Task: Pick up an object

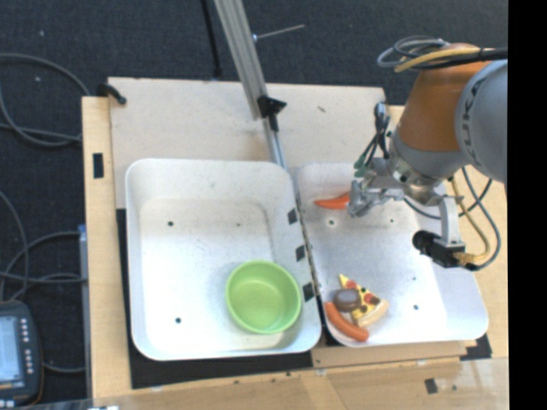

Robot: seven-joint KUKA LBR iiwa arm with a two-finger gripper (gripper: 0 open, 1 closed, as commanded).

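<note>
A small orange carrot-shaped toy [332, 202] lies near the back left of the right bin [444, 306]. My gripper [361, 203] is low over the bin, right at the carrot's right end and touching or overlapping it. The grey arm with its orange band comes down from the upper right. At the front left corner of the right bin sits a cluster of toy food [354, 308]: a yellow pizza slice, a brown piece and an orange-red sausage.
A lime green bowl [263, 295] stands in the front right part of the left bin [171, 203]. A slanted metal rail [248, 58] rises behind the bins. The divider between the bins runs just left of the carrot.
</note>
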